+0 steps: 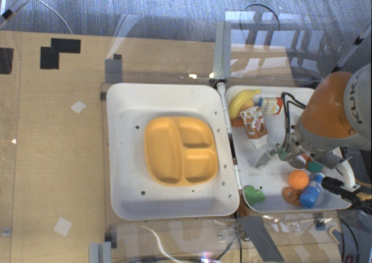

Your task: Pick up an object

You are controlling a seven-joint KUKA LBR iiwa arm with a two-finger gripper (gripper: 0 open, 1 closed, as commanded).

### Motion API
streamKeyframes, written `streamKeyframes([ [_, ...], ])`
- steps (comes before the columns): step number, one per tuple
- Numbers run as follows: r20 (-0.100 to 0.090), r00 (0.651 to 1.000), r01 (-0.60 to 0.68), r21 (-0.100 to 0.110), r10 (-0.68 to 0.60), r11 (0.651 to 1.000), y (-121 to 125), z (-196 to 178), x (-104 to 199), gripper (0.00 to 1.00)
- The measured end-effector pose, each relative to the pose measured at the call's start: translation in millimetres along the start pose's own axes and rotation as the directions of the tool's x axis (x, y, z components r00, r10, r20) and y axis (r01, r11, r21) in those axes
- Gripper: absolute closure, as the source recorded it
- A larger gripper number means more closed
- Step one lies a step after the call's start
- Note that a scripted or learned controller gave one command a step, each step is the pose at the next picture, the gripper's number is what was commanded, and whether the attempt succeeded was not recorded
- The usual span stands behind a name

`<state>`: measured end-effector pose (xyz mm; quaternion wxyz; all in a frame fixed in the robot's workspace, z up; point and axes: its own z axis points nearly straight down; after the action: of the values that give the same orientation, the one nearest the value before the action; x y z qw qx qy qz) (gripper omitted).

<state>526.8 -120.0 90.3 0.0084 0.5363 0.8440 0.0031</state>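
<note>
The orange ball [299, 179] lies in the right bin [261, 187], just beside the jaws [281, 154], which hang splayed wide and hold nothing, with a banana [243, 101] farther back and a yellow tray [179, 150] in the left bin [125, 140].

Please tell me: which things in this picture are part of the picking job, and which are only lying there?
Part of the job:
gripper, low in the right bin
banana
snack carton
orange ball
blue bottle
green toy

Only lying there:
yellow divided tray in the left bin
black tape marks on the bench
</note>
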Motion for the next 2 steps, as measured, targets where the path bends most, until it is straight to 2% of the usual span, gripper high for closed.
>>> streamKeyframes([
  [1, -0.002, 0.999, -0.046, 0.005, 0.046, 0.999, 50.1, 3.7, -78.0, 0.00],
  [2, -0.002, 0.945, -0.328, 0.009, 0.328, 0.945, 31.7, -40.5, -102.9, 0.00],
])
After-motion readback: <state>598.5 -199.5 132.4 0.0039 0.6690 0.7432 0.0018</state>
